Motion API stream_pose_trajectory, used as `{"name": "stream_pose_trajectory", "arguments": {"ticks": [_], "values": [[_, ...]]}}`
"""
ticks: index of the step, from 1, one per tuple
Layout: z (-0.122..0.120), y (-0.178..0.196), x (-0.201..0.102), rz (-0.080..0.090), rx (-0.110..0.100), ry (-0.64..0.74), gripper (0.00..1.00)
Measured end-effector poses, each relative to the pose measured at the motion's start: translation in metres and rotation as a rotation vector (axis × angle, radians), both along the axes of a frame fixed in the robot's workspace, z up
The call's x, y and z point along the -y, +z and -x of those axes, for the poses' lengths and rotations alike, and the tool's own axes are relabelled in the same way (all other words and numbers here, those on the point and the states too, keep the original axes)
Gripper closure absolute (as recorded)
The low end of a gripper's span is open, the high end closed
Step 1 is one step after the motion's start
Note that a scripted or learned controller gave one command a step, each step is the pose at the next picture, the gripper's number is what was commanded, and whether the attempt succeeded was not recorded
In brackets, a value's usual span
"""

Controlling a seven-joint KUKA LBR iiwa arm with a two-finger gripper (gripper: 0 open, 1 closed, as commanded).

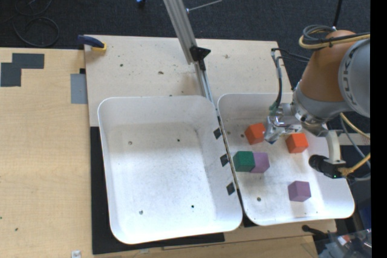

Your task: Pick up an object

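In the right bin (338, 205), my end effector (275, 130) hangs low between two orange cubes, and from this slanted view I cannot tell how it is set or whether anything sits in it. The nearer orange cube (254, 133) lies just beside it on the left, the second orange cube (296, 142) just beside it on the right. I judge either one light, rigid and not fragile, probably foam or painted wood with a matte face that should not slip much. I would take it across two opposite flat faces, squarely, since a corner grip would likely twist it out. Both look like small solid blocks, bright orange, with crisp edges. Further out, a green cube (243, 161) touches a purple cube (260, 162) near the bin's left wall, and another purple cube (299, 190) sits apart toward the front. The left bin (115, 112) stands alongside on the tabletop (139, 63).
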State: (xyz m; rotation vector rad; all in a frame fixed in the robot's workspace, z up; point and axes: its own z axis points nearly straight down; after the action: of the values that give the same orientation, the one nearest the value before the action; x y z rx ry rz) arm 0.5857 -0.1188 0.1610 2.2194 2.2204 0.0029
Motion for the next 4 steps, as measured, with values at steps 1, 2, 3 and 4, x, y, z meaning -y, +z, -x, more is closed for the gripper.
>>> {"name": "stream_pose_trajectory", "arguments": {"ticks": [1,2,3,4], "values": [[0.007,0.057,0.009,0.001,0.000,-0.004,1.00],[0.006,0.089,0.010,0.000,-0.002,0.000,1.00],[0.020,0.076,-0.037,-0.003,-0.008,0.003,1.00],[0.022,0.081,-0.084,-0.003,-0.007,0.003,1.00]]}}
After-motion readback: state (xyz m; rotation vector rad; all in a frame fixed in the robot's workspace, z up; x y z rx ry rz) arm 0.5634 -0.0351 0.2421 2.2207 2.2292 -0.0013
